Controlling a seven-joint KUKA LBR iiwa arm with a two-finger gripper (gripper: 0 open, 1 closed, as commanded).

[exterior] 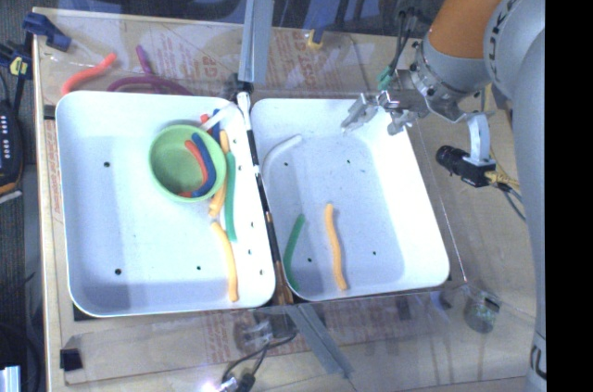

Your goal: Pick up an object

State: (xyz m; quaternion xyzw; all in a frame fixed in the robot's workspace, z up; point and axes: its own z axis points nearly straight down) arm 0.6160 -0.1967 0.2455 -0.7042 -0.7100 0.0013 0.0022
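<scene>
In the right bin (408, 196) lie a green strip (294, 244) and an orange strip (334, 246) side by side near the front, plus a white curved strip (278, 149) at its back left corner. My gripper (373, 113) hangs over the right bin's back edge, fingers spread open with nothing between them. It is well behind the strips.
The left bin (102, 223) holds a green bowl (185, 162) with red and blue strips inside, and green, orange and yellow strips (225, 233) along its right wall. Red and purple strips (111, 70) lie on the bench behind the left bin.
</scene>
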